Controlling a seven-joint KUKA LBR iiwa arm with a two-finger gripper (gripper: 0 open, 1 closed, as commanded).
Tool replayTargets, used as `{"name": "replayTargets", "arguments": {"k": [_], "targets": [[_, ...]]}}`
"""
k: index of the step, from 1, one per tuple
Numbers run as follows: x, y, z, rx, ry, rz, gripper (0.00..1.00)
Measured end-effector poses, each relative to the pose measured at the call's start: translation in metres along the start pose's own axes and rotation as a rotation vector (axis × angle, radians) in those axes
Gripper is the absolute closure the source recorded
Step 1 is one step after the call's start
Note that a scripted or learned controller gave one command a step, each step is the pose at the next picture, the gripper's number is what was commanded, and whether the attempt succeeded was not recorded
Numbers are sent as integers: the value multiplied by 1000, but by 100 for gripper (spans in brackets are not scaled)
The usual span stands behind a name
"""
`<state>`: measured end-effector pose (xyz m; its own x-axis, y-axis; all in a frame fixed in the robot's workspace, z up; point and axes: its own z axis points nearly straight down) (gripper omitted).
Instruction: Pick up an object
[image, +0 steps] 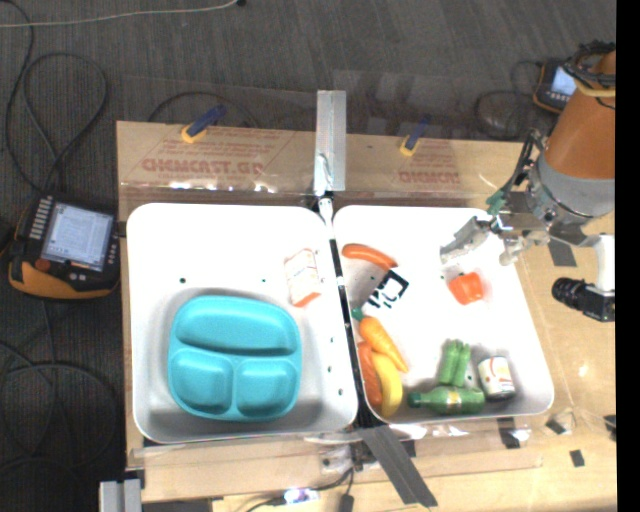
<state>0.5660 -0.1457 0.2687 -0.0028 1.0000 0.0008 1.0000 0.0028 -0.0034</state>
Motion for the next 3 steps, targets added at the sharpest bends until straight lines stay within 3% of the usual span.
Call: {"name": "replayTargets", "arguments": {"k": [1,2,3], "targets": [[28,59,142,-14,-1,-224,0],[41,39,171,-4,-1,-409,0],[41,39,162,-4,1,-408,100]]}}
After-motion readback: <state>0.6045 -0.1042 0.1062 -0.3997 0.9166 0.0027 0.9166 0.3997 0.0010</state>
